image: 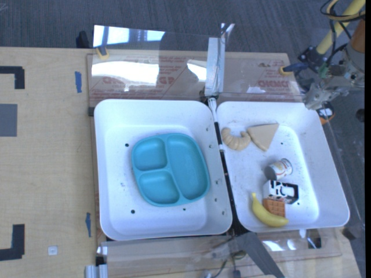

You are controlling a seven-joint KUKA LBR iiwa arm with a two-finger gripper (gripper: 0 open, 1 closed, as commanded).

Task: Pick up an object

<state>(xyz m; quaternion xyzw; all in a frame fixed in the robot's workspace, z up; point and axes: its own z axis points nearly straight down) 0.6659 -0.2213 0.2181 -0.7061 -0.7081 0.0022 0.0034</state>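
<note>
The right bin (pixel 326 172) holds a tan croissant (pixel 235 138) and a pale wedge-shaped piece (pixel 264 135) near its far side. A small jar (pixel 279 169) lies on its side at mid bin. Below it sit a black-and-white object (pixel 283 189), an orange waffle-like square (pixel 275 206) and a yellow banana (pixel 265 214) close together. My gripper (pixel 317 97) hangs at the bin's far right corner, outside the rim and apart from every object. Nothing shows in its grasp.
The left bin (pixel 110 155) carries a blue divided plate (pixel 170 168). Clear upright panels (pixel 214 62) stand behind both bins. Yellow cables (pixel 342 10) loop above the arm at the upper right. A tan bench top (pixel 40 155) stretches to the left.
</note>
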